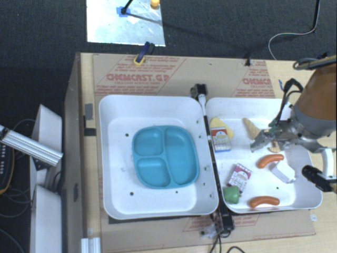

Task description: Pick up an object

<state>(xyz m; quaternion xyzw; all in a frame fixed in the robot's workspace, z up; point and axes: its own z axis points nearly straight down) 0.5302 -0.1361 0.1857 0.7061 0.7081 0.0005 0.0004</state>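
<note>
The desk (158,70) carries two shallow white bins side by side. The left bin (113,141) holds a blue divided plate (164,156) lying flat near its middle. The right bin (303,194) holds the small things. The grey arm (316,99) reaches in from the right, and its claw (263,139) hangs low over the right bin, close to the upper sausage; whether it is wide or narrow I cannot tell. A yellow and white carton (220,133) lies at the bin's left side. A red and white packet (239,176) sits lower, with a green ball (231,194) touching its lower end. One sausage (269,160) lies just below the claw, another sausage (264,201) near the front wall. A white block (283,172) lies beside the upper sausage. A tan wedge (251,126) rests near the back.
</note>
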